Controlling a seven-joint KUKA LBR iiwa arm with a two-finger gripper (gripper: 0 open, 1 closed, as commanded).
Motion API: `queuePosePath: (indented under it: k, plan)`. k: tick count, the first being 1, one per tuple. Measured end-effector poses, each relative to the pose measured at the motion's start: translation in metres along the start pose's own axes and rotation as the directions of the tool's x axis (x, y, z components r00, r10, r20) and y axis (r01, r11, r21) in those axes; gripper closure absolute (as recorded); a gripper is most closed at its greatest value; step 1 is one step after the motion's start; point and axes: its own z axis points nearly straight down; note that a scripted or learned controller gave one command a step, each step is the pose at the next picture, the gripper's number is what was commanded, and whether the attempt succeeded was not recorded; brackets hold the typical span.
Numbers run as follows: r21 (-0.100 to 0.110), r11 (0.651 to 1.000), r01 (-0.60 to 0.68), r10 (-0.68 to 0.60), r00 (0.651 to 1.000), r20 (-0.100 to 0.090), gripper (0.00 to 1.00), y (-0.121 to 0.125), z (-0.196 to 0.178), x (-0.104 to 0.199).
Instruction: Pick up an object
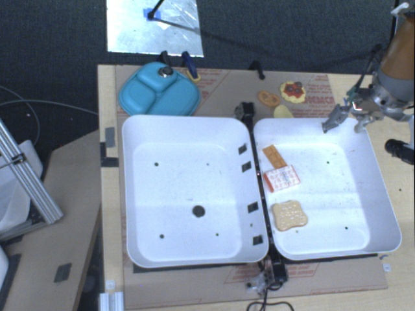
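In the right white bin (363,193) you have three candidate objects, all lying flat near its left wall. Furthest back is a small orange rectangular bar (273,155), set at a slant. Just in front of it sits a flat red-and-white printed packet (281,178), glossy and roughly square. Nearer you, apart from the packet, is a tan, lumpy-edged cookie-shaped piece (289,215) with a dull, grainy surface. None of the three touches another, and nothing lies on top of them.

Your gripper (345,120) hangs over the bin's back right rim, well apart from all three objects. Its two metal fingers (332,122) are spread, with nothing between them. Above it you can see the grey wrist and the orange band.

The left white bin (162,148) holds a small dark round disc (198,211) near its middle. Behind the bins, on the cardboard-coloured bench, lie a blue moulded plastic divided dish (159,91), a small toy pizza slice (293,91), an orange oval piece (268,98) and a pale yellow lump (283,111) just beside the right bin's back rim.
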Motion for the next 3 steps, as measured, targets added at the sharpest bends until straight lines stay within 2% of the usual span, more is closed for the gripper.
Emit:
queuePosePath:
  k: [1, 2, 3]
  plan:
    - [0.006, 1.000, 0.008, -0.008, 1.000, -0.005, 0.00, 0.008, 0.094, 0.083]
    - [-0.003, 1.000, 0.001, -0.001, 1.000, 0.001, 0.00, -0.042, 0.116, 0.115]
    - [-0.006, 1.000, 0.004, -0.004, 1.000, 0.001, 0.00, 0.006, 0.115, 0.109]
